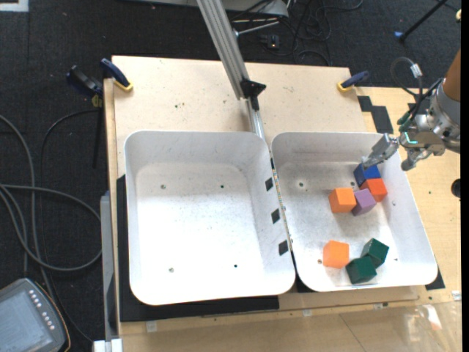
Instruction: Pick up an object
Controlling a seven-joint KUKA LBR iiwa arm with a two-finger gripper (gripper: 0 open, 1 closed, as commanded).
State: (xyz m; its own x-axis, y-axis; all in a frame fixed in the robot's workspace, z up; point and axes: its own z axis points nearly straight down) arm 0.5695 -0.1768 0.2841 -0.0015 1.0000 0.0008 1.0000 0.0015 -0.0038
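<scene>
Orange cube point(342, 199), purple cube point(364, 201), white bins point(146, 152)

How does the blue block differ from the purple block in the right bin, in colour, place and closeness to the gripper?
The blue block is dark blue; the purple block is pale violet. The blue block lies nearer the bin's far wall, right at the gripper; the purple block lies nearer the camera, farther from it. The purple block sits between two orange blocks; the blue one borders just one. Both are small cubes in the right bin.

Blue-yellow clamps point(117, 74) at bench corners; grey tablet point(26, 321) bottom left.
</scene>
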